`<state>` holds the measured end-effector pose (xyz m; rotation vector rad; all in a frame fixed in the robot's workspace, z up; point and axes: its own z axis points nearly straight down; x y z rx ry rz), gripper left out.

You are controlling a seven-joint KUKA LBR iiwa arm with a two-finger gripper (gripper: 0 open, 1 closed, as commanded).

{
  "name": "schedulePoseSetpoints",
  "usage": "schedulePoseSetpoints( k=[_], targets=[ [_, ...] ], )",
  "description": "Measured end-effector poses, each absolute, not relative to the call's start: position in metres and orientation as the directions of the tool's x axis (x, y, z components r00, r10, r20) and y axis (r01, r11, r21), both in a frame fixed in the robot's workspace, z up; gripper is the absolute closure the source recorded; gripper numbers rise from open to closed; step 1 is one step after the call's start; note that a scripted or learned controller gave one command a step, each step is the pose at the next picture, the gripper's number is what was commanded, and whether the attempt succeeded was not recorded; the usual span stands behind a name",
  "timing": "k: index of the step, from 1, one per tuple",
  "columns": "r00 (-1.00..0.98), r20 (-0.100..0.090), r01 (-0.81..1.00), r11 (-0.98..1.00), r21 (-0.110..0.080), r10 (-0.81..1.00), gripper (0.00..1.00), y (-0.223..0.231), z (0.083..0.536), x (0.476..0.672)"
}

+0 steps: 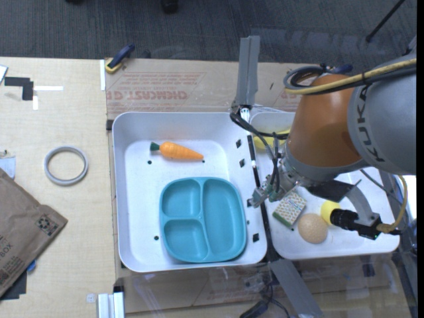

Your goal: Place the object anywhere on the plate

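Your gripper hangs low at the left edge of the right bin, just by the wall that divides the two bins. Cables and the wrist cover its tip, so you cannot tell whether it is spread or closed, and you cannot see anything held in it.

Just to the right of the gripper lies a small sponge with a green edge and a speckled pale face, tilted on the floor of the right bin. You cannot tell whether the gripper touches it. Just beyond the sponge's lower right corner sits a beige egg-shaped ball, close to the sponge or touching it.

Across the dividing wall, the blue plate lies flat in the left bin. It has three compartments, and its right rim is near that wall. Above the plate in your view, a carrot lies on the white bin floor, its green end pointing left, apart from the plate.

The arm comes in from the right, and its orange band spans much of the right bin. On the bench to the left of the bins you have a roll of tape and part of a cardboard box.
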<state>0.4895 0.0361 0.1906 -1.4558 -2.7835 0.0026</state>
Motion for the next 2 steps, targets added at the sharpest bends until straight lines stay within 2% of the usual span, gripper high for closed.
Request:
schedulePoseSetpoints(
  k=[1, 2],
  targets=[
    [-0.838, 0.000, 0.545, 0.838, -0.001, 0.545, 1.00, -0.019, 0.191, 0.478],
    [-0.840, 0.000, 0.543, 0.840, -0.001, 0.543, 1.00, 0.057, 0.207, 0.503]
  ],
)
